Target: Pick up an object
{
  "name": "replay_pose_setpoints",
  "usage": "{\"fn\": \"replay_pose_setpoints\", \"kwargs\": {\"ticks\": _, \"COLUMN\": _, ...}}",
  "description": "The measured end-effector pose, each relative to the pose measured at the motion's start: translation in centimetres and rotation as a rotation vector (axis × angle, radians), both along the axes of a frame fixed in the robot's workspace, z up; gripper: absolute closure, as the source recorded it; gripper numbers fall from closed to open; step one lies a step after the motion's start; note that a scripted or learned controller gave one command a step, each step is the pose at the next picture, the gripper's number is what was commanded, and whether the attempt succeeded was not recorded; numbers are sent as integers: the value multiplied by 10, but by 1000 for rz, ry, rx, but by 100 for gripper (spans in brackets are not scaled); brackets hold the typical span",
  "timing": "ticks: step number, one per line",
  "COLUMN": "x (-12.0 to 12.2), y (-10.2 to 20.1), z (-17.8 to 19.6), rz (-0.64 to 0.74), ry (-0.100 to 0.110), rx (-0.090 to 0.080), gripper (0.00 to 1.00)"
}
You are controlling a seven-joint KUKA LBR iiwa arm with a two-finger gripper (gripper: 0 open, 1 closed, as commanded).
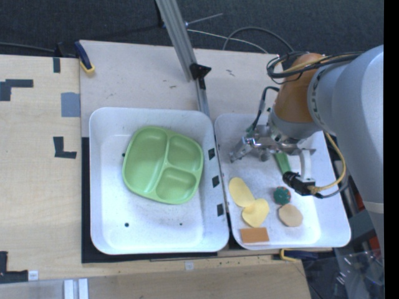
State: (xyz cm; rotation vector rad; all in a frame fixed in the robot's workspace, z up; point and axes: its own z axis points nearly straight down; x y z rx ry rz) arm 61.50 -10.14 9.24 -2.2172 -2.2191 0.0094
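Under arm (299, 98), gripper (249, 145) (fingers unclear)

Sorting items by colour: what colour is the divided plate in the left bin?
Light green; the divided plate shows plainly in the camera view.

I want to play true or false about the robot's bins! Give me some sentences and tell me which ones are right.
1. The green divided plate lies in the left bin. True.
2. The plate has food on it. False: its compartments are bare.
3. The small teal ball is in the right bin. True.
4. The orange rectangular block sits at the far end of the right bin. False: it lies by the near edge.
5. The gripper hangs over the right bin. True.
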Motion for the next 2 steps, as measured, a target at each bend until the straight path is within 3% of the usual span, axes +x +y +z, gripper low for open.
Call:
{"fn": "replay_pose_setpoints", "kwargs": {"ticks": 1, "x": 2, "y": 2, "z": 14, "rz": 2, "ry": -5, "rx": 1, "gripper": 100}}
{"fn": "replay_pose_setpoints", "kwargs": {"ticks": 2, "x": -3, "y": -4, "z": 60, "rz": 0, "ry": -11, "rx": 0, "gripper": 100}}
